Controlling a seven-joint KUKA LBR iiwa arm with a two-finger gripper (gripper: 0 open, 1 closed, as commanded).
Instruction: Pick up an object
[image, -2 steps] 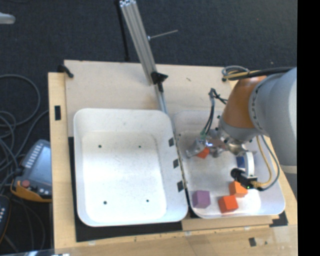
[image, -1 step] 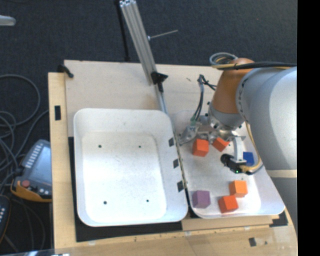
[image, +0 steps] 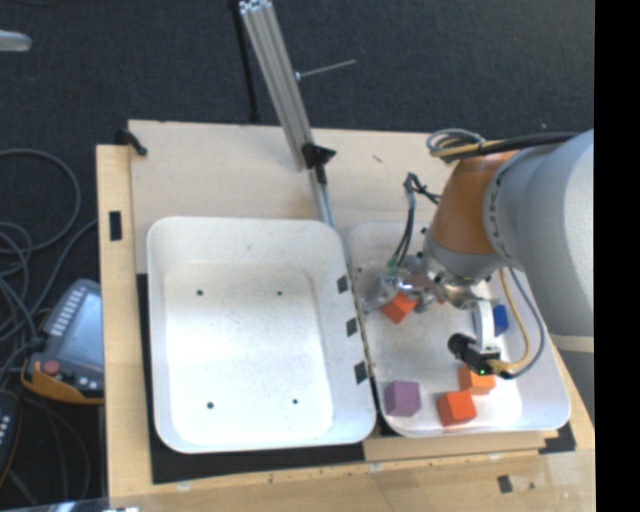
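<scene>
We see the claw (image: 398, 297) low over the far left part of the right bin (image: 540, 408), close to the edge it shares with the left bin (image: 250, 235). An orange block (image: 399, 308) sits right at its tip, but the metal parts blur together there, so we cannot tell whether the claw is wide, narrow or gripping the block. Above the claw, the arm's orange band (image: 462, 215) and grey body (image: 545, 235) reach in from the right, with cables looping around the wrist. Further out in the same bin lie a purple block (image: 403, 397) near the front left corner, a second orange block (image: 456, 407) just beside it to the right, a smaller orange piece (image: 474, 380) behind that, and a blue piece (image: 499, 319) partly hidden by the cables. Both bins rest on a wooden bench (image: 200, 160), and a metal rail (image: 285, 90) slants across its far side. To the left of the bench, a handheld control unit (image: 70, 335) lies on the dark floor among cables. We can read no labels or writing anywhere.
</scene>
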